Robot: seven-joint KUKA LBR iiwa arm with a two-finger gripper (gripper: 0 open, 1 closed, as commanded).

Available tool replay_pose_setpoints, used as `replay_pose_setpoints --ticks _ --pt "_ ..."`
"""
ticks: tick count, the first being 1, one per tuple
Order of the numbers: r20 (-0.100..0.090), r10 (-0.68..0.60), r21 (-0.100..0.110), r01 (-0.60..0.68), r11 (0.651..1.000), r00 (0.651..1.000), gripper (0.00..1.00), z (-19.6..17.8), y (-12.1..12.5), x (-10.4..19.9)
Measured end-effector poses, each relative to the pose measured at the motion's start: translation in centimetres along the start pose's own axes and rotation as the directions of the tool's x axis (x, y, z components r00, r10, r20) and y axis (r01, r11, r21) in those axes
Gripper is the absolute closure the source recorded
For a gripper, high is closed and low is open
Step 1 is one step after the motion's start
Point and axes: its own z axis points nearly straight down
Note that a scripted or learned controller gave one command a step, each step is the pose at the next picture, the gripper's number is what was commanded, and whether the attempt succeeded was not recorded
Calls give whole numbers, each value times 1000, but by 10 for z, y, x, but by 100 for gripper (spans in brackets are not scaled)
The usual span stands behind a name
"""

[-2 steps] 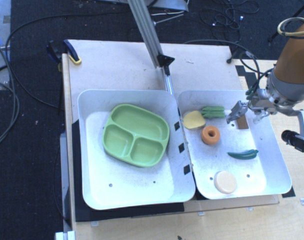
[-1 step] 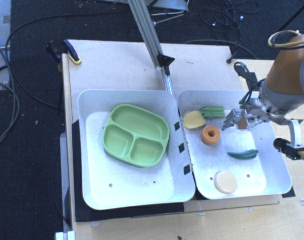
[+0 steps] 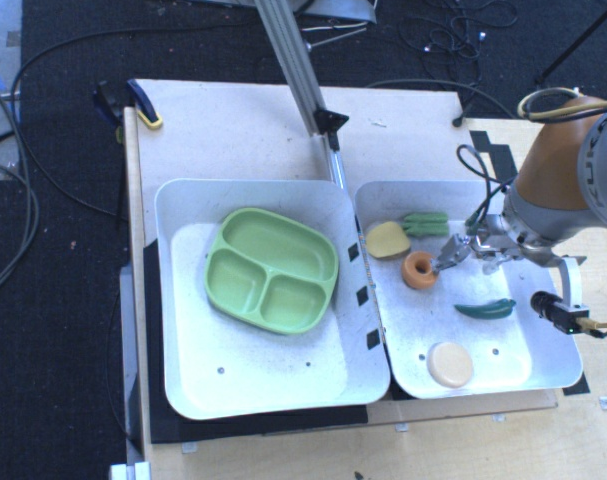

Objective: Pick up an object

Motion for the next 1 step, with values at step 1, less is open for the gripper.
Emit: replay_pose_setpoints --ticks 1 --pt "1 0 -4 0 1000 1000 100 -13 1 0"
